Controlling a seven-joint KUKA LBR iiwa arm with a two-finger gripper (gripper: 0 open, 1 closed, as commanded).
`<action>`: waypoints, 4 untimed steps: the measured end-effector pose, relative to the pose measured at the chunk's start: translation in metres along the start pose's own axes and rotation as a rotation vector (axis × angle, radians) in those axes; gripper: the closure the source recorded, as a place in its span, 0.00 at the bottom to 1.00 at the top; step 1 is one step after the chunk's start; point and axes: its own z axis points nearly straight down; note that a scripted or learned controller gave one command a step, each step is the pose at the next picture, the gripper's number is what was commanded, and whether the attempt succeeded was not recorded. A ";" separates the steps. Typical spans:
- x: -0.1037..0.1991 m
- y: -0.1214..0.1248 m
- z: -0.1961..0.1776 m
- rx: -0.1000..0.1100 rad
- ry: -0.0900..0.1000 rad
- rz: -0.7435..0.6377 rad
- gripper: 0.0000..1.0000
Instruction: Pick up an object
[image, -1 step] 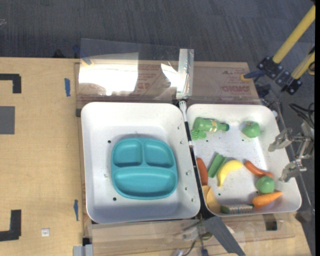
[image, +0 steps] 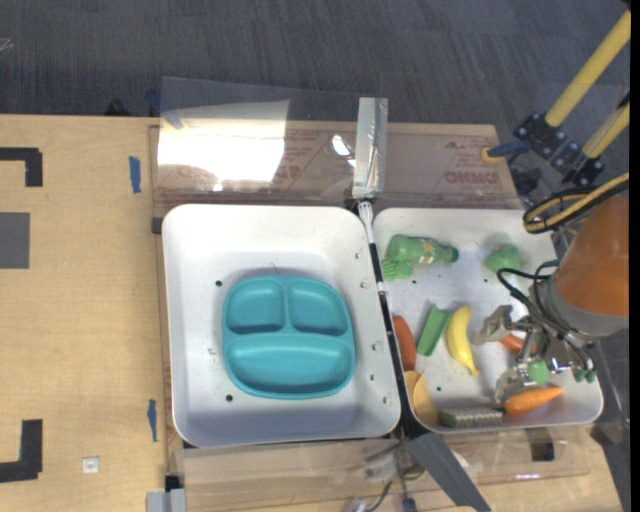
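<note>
The arm comes in from the right side of the frame, and its pincer hangs low over the right bin, near that bin's lower right corner. I can see metal finger parts there, but I cannot tell how far apart they are, and I cannot tell if anything is held between them. A small green piece sits right by the fingertips. The closest toy looks like the carrot, which lies just below the pincer, toward the bottom of the frame. Its long side runs left to right, tipped up a little at the right end. I think the pincer would need to drop down a bit and close across the carrot's thin sides. To the left of the pincer lie a banana, a green pepper stick and a green bottle farther up. The left bin holds 1 blue tray with 3 parts, well apart from the arm.
</note>
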 end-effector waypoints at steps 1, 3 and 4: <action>-0.030 0.079 0.006 0.001 -0.009 0.032 0.00; -0.091 0.068 0.007 0.002 -0.006 0.136 0.00; -0.070 0.072 0.007 0.001 -0.009 0.242 0.00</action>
